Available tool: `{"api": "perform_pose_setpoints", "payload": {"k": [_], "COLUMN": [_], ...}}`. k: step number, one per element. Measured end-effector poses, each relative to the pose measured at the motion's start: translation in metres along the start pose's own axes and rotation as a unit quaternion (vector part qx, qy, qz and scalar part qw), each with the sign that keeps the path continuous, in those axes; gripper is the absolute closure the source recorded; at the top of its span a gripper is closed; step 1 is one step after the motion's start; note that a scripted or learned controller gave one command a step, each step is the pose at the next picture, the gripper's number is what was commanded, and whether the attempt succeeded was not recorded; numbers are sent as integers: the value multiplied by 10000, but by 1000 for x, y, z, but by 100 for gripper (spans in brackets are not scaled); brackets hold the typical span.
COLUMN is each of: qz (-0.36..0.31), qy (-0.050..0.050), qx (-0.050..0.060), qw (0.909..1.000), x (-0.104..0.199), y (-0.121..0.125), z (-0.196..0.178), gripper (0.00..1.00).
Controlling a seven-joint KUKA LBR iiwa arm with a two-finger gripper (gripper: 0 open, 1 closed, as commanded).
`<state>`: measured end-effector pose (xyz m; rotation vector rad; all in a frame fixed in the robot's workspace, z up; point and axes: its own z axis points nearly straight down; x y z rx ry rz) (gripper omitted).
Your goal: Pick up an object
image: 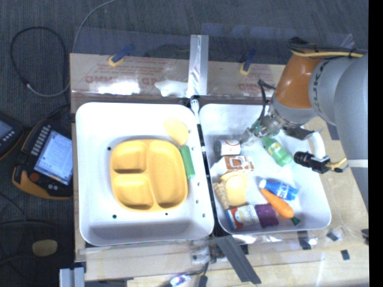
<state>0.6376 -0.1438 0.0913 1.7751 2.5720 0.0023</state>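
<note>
A: Where is the tool point(250, 134) right now?

B: Low inside the right bin point(323, 202), near its far edge, with the grey arm point(335, 94) reaching in from the right. Its tip sits between a small white box point(230, 147) and a green bottle point(277, 150). I cannot tell how far apart the tips stand, and nothing shows gripped between them.

A: So which thing is the best pick?

B: My guess is the green bottle, lying just beside the tip with some bare bin floor around it. The rest is crowded toward the near edge: a yellow round piece point(236, 188), a carrot point(278, 204), a blue and white tube point(279, 189) and a dark jar point(254, 216), several of them touching.

A: And the left bin point(90, 160)?

B: A yellow divided tray point(148, 173), a green stick point(188, 161) along its right side, and a pale disc point(176, 129) at the far corner. Well apart from the tool, so leave them.

A: How should the grab go?

B: Centre over the bottle's body, close across its narrow width rather than its length, and lift straight up. A round bottle may roll or slip out.
</note>
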Motion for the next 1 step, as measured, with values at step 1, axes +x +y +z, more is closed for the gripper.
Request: {"api": "perform_pose_setpoints", "payload": {"k": [1], "qz": [1288], "qy": [48], "qx": [4], "qw": [9917], "x": [-8], "y": [2], "z": [1], "gripper": [100]}}
